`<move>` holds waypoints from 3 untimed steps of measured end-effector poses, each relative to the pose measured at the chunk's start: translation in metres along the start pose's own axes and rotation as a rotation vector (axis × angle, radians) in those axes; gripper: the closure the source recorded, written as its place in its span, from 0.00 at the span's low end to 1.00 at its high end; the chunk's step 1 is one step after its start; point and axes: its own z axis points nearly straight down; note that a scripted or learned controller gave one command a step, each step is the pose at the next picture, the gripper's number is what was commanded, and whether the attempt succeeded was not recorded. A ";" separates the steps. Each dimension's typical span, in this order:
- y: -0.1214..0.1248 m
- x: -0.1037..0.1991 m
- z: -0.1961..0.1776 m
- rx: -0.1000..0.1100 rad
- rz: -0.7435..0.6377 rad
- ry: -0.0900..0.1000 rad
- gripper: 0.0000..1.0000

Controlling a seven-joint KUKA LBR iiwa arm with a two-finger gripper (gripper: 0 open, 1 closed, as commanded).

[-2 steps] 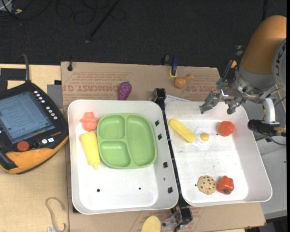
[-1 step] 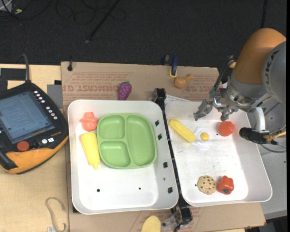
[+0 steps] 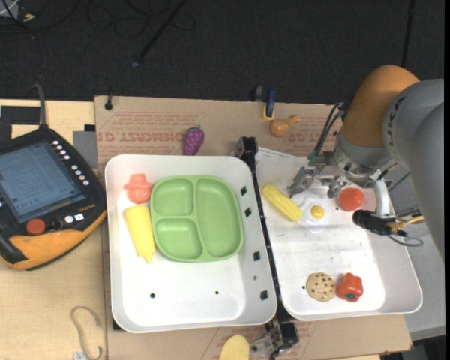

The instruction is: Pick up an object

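Task objects: We see several toy foods in the right bin (image 3: pixel 405 298): a corn cob (image 3: pixel 282 202), a fried egg (image 3: pixel 316 213), a tomato (image 3: pixel 352 199), a cookie (image 3: pixel 320 286) and a red pepper (image 3: pixel 349 286).
Where they lie: The corn cob sits aslant near the bin's far left corner, the fried egg just beside its lower end. The tomato is further right, near the far wall. The cookie and red pepper lie side by side, near the front edge, well apart from the rest.
Gripper: The gripper (image 3: pixel 309 180) hangs low over the far part of the right bin, above the corn cob and fried egg.
Fingers: We cannot tell how far apart they stand, and we see nothing between them.
Arm: The grey arm (image 3: pixel 416 137) enters from the right, its orange band above the wrist.
Left bin: We find a green divided plate (image 3: pixel 196 218) in the left bin (image 3: pixel 187 306), with a yellow bottle-shaped toy (image 3: pixel 140 231) just beside its left edge and a pink toy (image 3: pixel 137 188) above that.
Bench: A purple grape toy (image 3: pixel 193 140) and a small pear-coloured toy (image 3: pixel 283 125) rest on the cardboard behind the bins.
Far left: A teach pendant (image 3: pixel 37 193) with a lit screen lies on the bench.
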 end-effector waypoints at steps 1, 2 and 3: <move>0.000 0.003 0.024 -0.001 0.001 0.000 0.00; 0.000 0.002 0.012 -0.003 0.002 -0.001 1.00; -0.004 0.004 -0.050 -0.008 0.006 -0.002 1.00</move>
